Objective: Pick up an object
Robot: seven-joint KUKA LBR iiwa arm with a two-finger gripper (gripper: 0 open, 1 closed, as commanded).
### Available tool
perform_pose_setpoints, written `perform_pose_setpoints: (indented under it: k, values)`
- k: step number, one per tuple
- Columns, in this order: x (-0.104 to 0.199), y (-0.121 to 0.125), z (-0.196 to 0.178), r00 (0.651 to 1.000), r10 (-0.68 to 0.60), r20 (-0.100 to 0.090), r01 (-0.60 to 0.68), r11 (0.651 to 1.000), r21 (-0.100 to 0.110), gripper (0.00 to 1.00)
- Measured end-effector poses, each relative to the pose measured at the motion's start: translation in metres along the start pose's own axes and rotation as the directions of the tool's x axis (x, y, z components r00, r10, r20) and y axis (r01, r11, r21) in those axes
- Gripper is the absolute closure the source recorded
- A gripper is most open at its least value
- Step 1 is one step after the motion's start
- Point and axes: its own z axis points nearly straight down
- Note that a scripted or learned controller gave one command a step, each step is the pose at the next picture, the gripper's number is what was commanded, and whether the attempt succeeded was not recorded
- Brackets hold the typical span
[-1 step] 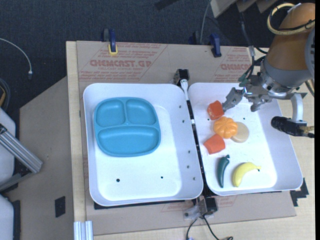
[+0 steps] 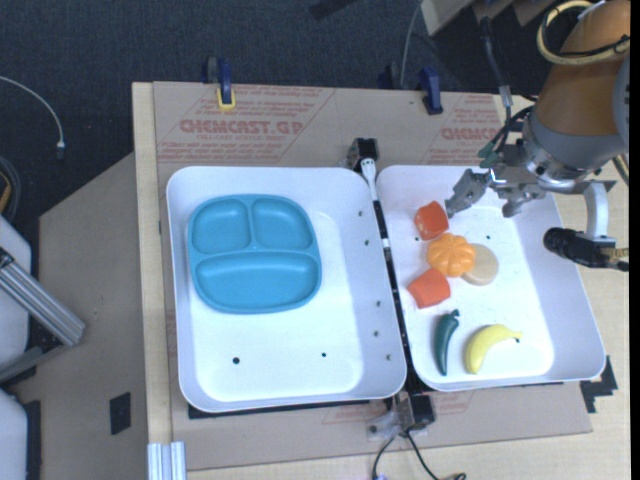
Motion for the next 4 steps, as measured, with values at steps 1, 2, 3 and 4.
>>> perform_pose_setpoints:
  k: [1, 2, 3, 4]
  values:
    - [-0.001, 0.006, 0.045, 1.0, 0.001, 0.0, -0.001, 1.0, 0.005, 0.0]
    - [0.001, 0.003, 0.11, 1.0, 0.001, -0.001, -0.001, 1.0, 0.008, 0.0]
    - [0.001, 0.006, 0.129, 1.0, 0.0, 0.002, 0.0, 1.0, -0.006, 0.0]
    - [0.001, 0.006, 0.118, 1.0, 0.001, 0.002, -0.001, 1.0, -0.009, 1.0]
